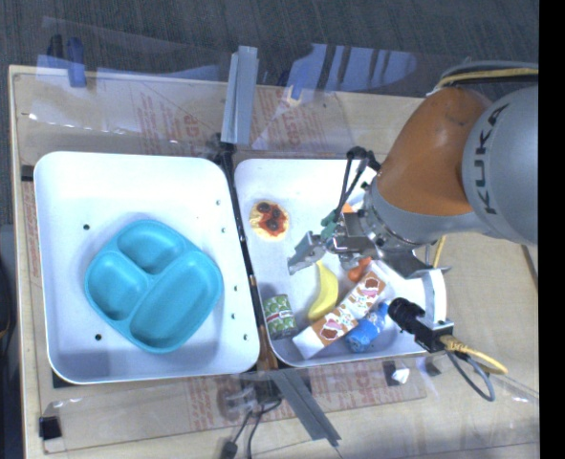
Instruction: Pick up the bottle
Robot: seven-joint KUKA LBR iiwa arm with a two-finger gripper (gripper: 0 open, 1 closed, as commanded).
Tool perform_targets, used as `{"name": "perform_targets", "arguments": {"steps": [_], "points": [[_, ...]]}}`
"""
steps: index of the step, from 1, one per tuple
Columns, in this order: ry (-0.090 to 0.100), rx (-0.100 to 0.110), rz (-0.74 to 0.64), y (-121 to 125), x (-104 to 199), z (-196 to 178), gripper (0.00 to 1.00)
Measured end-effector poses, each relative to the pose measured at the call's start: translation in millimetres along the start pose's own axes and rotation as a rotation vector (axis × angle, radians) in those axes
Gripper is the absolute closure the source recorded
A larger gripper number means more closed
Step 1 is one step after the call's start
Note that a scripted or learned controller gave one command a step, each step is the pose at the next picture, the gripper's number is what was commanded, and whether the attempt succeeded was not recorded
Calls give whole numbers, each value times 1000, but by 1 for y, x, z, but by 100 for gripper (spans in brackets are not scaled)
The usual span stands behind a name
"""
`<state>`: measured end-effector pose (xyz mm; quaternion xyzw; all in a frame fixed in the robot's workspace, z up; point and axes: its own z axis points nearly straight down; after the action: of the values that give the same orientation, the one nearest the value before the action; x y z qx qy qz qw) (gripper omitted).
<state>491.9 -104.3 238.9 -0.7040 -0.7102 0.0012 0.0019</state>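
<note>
- The grey arm, with its orange band, reaches in from the right over the right bin.
- The gripper hangs over the middle of that bin, its metal fingers pointing left; whether they are spread or closed cannot be told from this slanted view, and nothing is seen between them.
- The bottle, clear with a blue label, lies on its side near the front right corner of the right bin, just right of a printed carton and touching it.
- A banana lies just left of the carton, below the gripper.
- A small green can lies at the left wall of the same bin, near the front.
- A small round toy pizza rests toward the bin's rear left.
- An orange item peeks out beside the wrist; its kind is unclear.
- The left bin holds a blue divided plate.
</note>
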Motion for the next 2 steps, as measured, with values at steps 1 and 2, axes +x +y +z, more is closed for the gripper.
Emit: {"name": "perform_targets", "arguments": {"steps": [1, 2], "points": [[-16, -12, 131, 3, -3, 146, 0], [-1, -3, 123, 37, 84, 47, 0]]}}
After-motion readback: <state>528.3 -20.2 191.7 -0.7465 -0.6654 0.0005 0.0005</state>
